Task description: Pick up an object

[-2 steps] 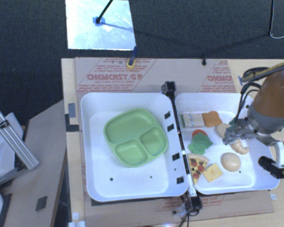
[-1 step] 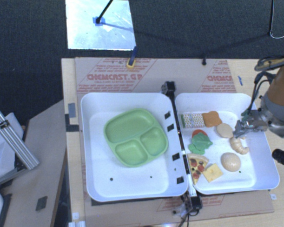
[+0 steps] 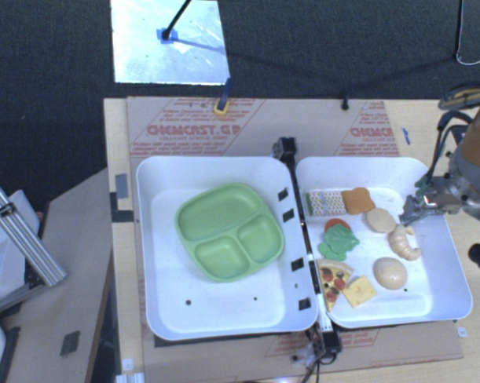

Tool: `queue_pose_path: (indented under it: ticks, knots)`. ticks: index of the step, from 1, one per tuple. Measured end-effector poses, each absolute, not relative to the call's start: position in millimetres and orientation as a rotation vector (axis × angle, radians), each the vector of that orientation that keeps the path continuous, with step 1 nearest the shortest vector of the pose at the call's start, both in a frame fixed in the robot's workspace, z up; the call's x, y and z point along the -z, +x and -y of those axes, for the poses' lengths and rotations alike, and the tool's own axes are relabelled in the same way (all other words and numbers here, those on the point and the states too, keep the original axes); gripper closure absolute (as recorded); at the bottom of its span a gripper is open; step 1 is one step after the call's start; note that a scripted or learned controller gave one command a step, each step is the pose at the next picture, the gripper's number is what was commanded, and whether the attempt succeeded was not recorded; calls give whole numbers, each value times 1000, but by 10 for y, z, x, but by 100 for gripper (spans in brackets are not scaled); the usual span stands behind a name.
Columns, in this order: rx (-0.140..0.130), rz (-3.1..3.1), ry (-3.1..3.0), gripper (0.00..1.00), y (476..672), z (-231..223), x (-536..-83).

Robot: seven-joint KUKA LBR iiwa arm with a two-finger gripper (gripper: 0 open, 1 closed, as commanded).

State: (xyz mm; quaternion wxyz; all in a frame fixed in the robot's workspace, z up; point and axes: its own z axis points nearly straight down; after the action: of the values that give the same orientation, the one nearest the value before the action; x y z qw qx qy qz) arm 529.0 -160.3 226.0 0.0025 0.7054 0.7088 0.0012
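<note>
My tool [image 3: 412, 211] hung low at the right side of the right bin [image 3: 444, 305], just beside the croissant [image 3: 405, 243] and the pale bun [image 3: 380, 219], but I could not tell if it was released or clenched. The food pieces lay close together there, while the green plate [image 3: 229, 230] sat alone in the left bin [image 3: 161, 307]. I judged the risk was that the tool would push the croissant against its neighbours instead of catching it.

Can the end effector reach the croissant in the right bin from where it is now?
Probably yes. The end effector is just above the croissant at the right bin's right side, and nothing lies over the croissant. The pale round item beside it sits close, so a grasp could nudge it.
</note>
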Motion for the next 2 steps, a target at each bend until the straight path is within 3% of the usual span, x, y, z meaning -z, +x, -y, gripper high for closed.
queue_pose_path:
  ticks: [1,2]
  knots:
    - [-5,-2231,2209,100,5425,1136,-2316]
    - [-3,-2231,2211,100,5426,685,-2244]
